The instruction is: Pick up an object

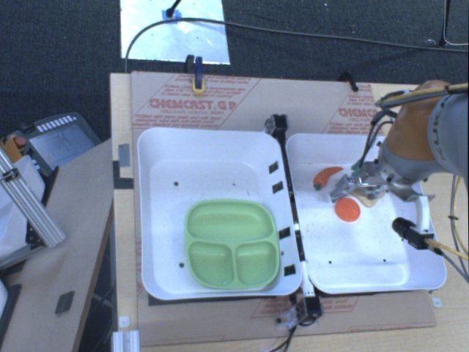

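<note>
In the right bin [366,270] lie an orange, carrot-like piece with a green tip [327,176] near the back left and a round orange piece [347,210] a little in front of it. My gripper [349,186] comes in from the right and hangs low between these two, close above them. A pale tan piece [371,199] peeks out just to the right of the round orange one, partly hidden under the gripper. Nothing can be seen held.
A green divided plate [233,243] fills the front of the left bin [168,160]. The black divider [287,196] runs between the bins. The arm's orange band [410,134] sits over the right bin's back right. Cables trail along the right edge.
</note>
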Motion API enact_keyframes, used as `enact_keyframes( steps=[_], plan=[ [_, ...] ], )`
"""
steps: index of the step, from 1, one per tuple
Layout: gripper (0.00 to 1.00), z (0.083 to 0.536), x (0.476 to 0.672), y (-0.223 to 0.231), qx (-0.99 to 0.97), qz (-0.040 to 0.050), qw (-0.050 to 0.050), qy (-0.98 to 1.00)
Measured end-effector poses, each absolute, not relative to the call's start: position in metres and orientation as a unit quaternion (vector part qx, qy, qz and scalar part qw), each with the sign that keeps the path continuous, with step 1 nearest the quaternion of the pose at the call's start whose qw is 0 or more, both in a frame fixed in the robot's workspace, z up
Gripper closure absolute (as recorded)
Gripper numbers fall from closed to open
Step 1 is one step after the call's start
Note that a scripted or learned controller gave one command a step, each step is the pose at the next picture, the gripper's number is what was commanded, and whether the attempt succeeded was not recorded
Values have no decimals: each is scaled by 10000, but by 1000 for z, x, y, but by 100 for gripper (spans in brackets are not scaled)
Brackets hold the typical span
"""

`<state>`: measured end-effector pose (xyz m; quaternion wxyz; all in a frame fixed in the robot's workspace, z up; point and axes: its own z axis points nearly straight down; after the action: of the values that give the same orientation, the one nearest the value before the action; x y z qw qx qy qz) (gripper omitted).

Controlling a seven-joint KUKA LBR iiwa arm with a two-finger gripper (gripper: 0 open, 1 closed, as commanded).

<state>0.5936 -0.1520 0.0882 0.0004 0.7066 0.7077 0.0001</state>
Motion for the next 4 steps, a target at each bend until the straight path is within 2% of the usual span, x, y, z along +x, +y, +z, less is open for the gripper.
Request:
enact_keyframes(
  steps=[1,2,3,4],
  plan=[
    [0,88,596,-153,7068,14,25,7074],
    [100,101,598,-154,7070,29,79,7072],
    [100,164,596,-157,7065,17,27,7077],
    [100,228,595,-161,7059,21,37,7083]
  ],
)
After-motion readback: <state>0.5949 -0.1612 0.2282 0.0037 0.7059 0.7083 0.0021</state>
